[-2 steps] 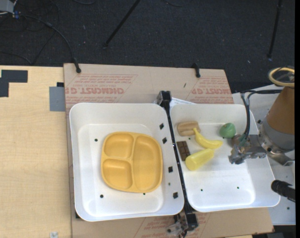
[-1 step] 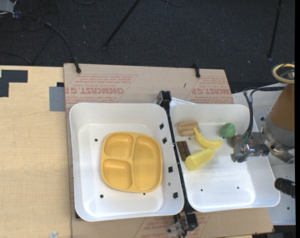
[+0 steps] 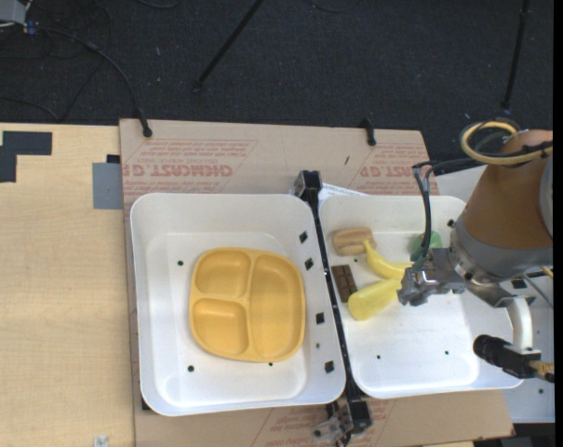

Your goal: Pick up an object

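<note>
In the right bin (image 3: 421, 371) lie a tan block (image 3: 351, 241), a yellow banana (image 3: 385, 265), a yellow lemon-shaped piece (image 3: 372, 300) and a small dark brown piece (image 3: 343, 278). A green object (image 3: 432, 243) peeks out beside the arm. My gripper (image 3: 413, 287) is low over the bin's middle, right at the right end of the yellow piece and just below the banana. The arm's grey and orange body hides the bin's right side.
The left bin (image 3: 160, 250) holds a yellow divided plate (image 3: 247, 303). A black divider (image 3: 326, 296) runs between the two bins. Cardboard lies under both bins, and a wooden bench top (image 3: 48, 296) extends to the left.
</note>
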Available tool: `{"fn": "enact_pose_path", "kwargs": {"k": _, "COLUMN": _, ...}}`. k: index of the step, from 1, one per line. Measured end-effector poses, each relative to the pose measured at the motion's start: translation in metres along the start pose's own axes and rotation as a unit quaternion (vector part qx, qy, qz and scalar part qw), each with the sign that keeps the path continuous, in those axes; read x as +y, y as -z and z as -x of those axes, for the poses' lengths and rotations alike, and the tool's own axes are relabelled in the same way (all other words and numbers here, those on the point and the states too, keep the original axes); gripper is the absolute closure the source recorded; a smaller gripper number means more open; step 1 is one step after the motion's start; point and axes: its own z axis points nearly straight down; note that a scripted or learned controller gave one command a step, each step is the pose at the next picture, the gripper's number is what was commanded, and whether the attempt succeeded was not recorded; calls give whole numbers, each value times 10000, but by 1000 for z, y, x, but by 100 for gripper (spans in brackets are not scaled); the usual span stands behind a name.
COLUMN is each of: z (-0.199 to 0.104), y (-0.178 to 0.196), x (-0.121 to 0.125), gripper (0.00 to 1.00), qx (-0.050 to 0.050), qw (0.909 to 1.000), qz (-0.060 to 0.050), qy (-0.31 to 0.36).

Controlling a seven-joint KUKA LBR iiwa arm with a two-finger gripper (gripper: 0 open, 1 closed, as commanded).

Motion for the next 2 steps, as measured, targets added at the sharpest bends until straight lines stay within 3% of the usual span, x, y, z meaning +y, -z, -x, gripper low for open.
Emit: {"fn": "enact_pose_path", "kwargs": {"k": 2, "z": -111, "y": 23, "x": 15, "gripper": 100, "qx": -6, "qw": 10000, "qz": 3, "qy": 5}}
